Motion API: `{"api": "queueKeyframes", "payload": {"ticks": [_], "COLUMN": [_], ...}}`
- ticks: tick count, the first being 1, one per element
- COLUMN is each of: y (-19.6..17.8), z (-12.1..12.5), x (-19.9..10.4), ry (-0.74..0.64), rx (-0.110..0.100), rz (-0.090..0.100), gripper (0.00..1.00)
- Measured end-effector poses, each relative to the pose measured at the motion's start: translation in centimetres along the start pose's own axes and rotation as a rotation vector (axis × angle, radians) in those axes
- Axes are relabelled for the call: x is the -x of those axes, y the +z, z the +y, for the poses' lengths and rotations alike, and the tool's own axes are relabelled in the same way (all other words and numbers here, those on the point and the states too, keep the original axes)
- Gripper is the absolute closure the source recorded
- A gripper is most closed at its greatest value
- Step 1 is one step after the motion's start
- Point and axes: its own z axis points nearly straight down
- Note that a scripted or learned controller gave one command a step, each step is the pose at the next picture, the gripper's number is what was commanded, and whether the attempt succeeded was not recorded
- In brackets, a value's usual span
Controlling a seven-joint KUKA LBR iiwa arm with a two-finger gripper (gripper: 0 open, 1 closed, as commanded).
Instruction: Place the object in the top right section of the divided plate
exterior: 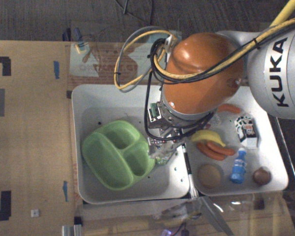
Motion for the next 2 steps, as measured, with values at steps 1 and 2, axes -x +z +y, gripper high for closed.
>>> {"api": "queueKeyframes", "payload": {"ticks": [1, 2], "y": [4.0, 4.8], "z": [-4.8, -2.1], "x": [-1.1, -0.9], "ry": [-0.024, -0.142], "rx": [-0.001, 0.005], "rz": [-0.001, 0.002], "gripper": [1.0, 1.0]}}
